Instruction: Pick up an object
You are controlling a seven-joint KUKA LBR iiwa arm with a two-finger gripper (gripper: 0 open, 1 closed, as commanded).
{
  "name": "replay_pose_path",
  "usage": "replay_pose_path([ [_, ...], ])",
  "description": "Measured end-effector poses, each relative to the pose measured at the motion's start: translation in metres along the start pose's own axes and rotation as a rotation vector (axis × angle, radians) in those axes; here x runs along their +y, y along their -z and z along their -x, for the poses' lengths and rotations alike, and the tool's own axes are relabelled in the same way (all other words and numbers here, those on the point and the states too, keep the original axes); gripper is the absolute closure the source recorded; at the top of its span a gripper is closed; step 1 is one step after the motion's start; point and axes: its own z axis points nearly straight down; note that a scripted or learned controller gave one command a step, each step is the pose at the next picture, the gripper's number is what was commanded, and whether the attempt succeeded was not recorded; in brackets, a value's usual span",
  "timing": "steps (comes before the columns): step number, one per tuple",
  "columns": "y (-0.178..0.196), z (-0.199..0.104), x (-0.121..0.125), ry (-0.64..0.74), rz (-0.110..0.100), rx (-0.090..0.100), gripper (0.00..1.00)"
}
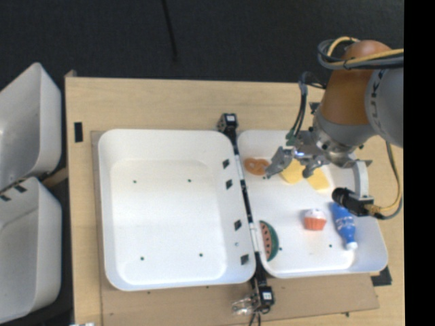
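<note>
My gripper [296, 163] hangs over the back of the right bin [367, 257], its fingers spread open. Just below and between the fingertips lies a yellow block [292, 175]; it is not gripped. A second yellow piece [319, 180] lies right beside it, partly under the wrist. A brown-orange pastry [256, 166] rests to the left of the left finger [277, 164]. Nearer the front are a red-and-white cupcake-like toy [314, 219], a blue tube [344, 225] and a watermelon slice [270, 240] by the bin's left wall.
The left bin [109, 182] sits beside the right one, with a black-clipped divider [242, 189] where their rims meet. The grey arm with its orange band [350, 90] and cables overhangs the right bin's back right corner.
</note>
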Motion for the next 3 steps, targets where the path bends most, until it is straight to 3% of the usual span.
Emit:
replay_pose_path([
  [1,0.015,-0.066,0.065,0.007,0.008,0.001,0.0],
  [2,0.091,-0.13,0.09,0.006,0.011,0.002,0.0],
  [3,0.096,-0.124,0.089,0.003,0.003,-0.005,1.0],
])
